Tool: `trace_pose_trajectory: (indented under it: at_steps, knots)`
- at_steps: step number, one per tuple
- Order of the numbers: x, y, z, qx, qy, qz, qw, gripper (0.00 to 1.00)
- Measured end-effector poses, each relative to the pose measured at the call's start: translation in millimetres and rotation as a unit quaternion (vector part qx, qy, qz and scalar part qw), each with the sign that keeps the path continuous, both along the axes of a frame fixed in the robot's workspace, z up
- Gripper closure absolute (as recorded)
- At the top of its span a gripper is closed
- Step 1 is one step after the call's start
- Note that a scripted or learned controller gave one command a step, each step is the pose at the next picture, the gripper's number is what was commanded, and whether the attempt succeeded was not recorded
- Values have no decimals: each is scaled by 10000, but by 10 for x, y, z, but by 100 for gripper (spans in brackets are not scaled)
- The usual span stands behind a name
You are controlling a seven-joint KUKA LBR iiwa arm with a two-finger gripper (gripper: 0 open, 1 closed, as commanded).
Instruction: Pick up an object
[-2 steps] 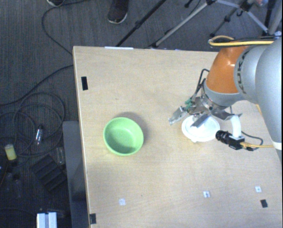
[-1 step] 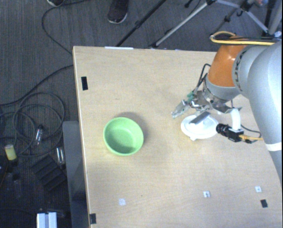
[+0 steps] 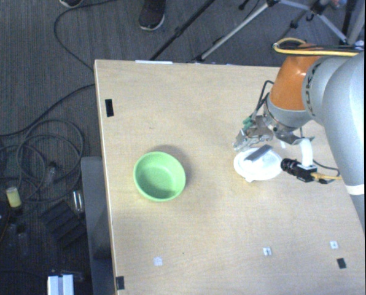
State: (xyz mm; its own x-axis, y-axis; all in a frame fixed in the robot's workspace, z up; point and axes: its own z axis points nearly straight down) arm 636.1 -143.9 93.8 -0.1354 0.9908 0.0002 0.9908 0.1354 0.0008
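A green bowl (image 3: 160, 176) sits upright on the tan bench top (image 3: 189, 103), left of centre. A small white object (image 3: 261, 166), rounded like a shallow dish, lies to its right. My gripper (image 3: 252, 141) hangs just over the white object's upper left edge, touching or nearly touching it. A grey patch on the white object lies under the gripper; I cannot tell what it is. The grey arm with its orange band (image 3: 292, 91) reaches in from the right.
The bench's left edge runs down near x=180 to 210, with dark floor and loose cables (image 3: 35, 152) beyond it. Small black marks (image 3: 109, 107) dot the bench. Tripod legs (image 3: 256, 11) stand past the far edge.
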Motion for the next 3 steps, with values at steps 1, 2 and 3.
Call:
trace_pose_trajectory:
  at_steps: [1,2,3]
  knots:
    - [0,-1,0,-1,1,0,10000,0]
    - [0,9,86,3,2,3,10000,100]
    - [-1,8,86,2,3,3,10000,0]
